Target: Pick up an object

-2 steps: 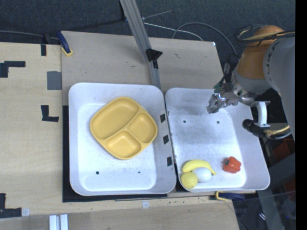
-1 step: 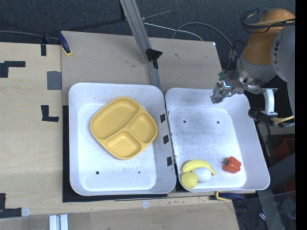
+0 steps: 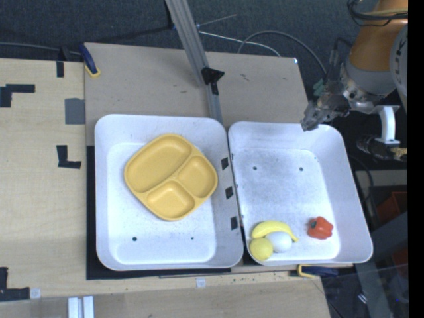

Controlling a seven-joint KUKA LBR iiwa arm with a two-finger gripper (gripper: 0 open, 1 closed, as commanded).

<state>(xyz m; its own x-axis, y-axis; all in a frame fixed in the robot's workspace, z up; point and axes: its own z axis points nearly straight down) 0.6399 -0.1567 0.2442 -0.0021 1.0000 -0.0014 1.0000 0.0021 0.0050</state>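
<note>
Yellow banana (image 3: 273, 228) lies crosswise, ends curving down; gripper (image 3: 310, 123) far off, grip state unclear.

Pale wooden bench (image 3: 40, 177) with black tape marks, dark grey carpet (image 3: 79, 8) beyond, slanting metal pole (image 3: 189, 35).

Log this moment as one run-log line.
gripper: over right bin's far right corner, nothing seen held | banana, yellow ball, white egg, red pepper: near edge | yellow tray: left bin
</note>
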